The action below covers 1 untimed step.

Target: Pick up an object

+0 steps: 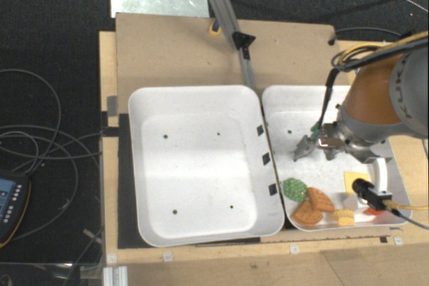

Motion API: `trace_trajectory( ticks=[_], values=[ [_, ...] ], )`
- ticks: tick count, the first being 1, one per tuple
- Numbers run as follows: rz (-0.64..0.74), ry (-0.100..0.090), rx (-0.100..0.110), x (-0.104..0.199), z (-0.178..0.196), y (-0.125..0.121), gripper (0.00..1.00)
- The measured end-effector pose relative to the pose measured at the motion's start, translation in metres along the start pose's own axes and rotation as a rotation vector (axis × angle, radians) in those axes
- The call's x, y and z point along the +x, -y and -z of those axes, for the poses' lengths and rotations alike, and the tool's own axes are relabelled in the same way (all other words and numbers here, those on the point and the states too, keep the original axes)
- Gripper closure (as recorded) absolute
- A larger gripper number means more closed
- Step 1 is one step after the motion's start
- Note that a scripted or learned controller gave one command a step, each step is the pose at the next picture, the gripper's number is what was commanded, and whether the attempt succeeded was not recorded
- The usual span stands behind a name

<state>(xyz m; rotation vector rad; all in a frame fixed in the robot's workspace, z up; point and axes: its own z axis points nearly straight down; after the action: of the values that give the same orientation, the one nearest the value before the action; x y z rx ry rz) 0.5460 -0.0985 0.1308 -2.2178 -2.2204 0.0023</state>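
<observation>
Your gripper [303, 147] hangs over the right bin [288, 104], fingers seemingly spread and empty, with the green toy [293, 188] nearer you.

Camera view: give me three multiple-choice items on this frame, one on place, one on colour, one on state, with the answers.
1. Where do the small objects lie?
A. Left bin
B. Right bin, near edge
C. On the bench outside the bins

2. What colour is the round object nearest the divide between the bins?
A. Green
B. Blue
C. White

3. What is the claw doing?
A. Gripping the green piece
B. Resting in the left bin
C. Hanging over the right bin, nothing between its fingers

Answers:
1 B: the green piece, orange pieces and yellow block cluster at the near edge of the right bin.
2 A: it is plainly green.
3 C: the claw sits above bare bin floor, away from the pile, with nothing between its fingers.
</observation>
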Motion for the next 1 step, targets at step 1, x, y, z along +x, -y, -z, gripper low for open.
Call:
trace_trajectory(
  ticks=[1],
  values=[
    [0.000,0.000,0.000,0.0004,-0.0425,0.0002,0.00]
  ],
)
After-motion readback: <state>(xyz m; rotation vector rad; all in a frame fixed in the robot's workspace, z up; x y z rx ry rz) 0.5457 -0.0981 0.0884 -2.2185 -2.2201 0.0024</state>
